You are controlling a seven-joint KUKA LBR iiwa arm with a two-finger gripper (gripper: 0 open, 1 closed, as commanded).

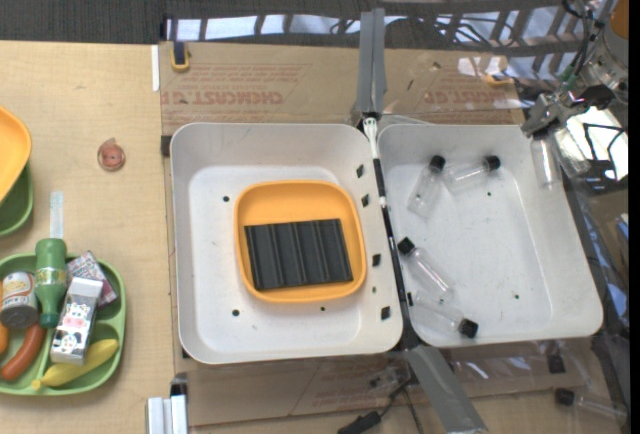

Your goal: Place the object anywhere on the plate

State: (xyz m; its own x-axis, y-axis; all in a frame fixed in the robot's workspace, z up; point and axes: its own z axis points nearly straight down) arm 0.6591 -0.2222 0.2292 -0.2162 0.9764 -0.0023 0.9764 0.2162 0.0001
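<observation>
Orange, with a dark ribbed mat in it, the plate (pixel 300 247) sits in your left bin (pixel 200 252), the clear little tubes (pixel 428 184) lie in your right bin (pixel 560 252), and the gripper (pixel 545 112) hangs above that bin's far right corner.

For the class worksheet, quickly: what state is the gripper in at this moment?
Gripper: cannot be told; it sits at the right bin's far right corner, too small and cluttered to read.
</observation>
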